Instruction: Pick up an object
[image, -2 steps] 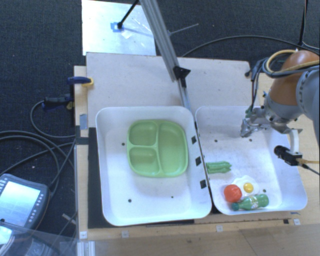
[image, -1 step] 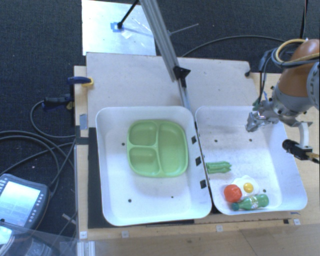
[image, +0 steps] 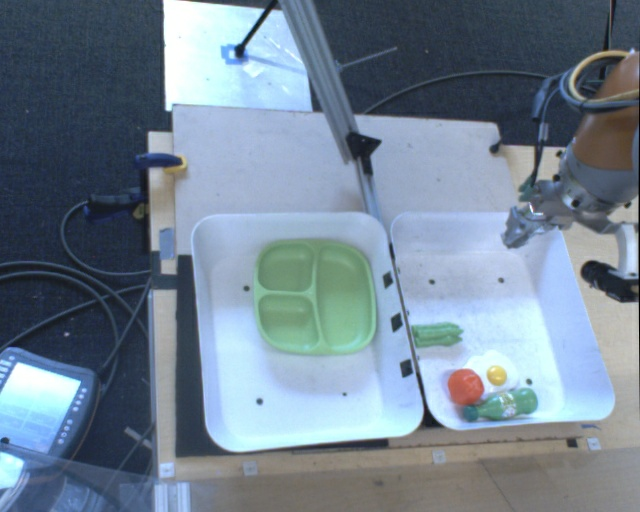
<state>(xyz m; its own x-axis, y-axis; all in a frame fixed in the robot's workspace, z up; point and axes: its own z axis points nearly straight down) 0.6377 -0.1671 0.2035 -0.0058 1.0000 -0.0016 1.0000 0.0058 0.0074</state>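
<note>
My claw (image: 519, 228), grip state indiscernible, over right bin's (image: 575, 300) far edge, tomato (image: 464, 385), egg (image: 495, 372), bottle (image: 505, 404) well below, tray (image: 315, 297) far left.

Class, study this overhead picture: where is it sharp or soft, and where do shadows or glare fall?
Camera view: even, diffuse light; the green plate casts a faint shadow below it on the left bin; the toys in the right bin look soft-edged, and the hand is slightly blurred; the tablet screen at lower left glares white.
</note>
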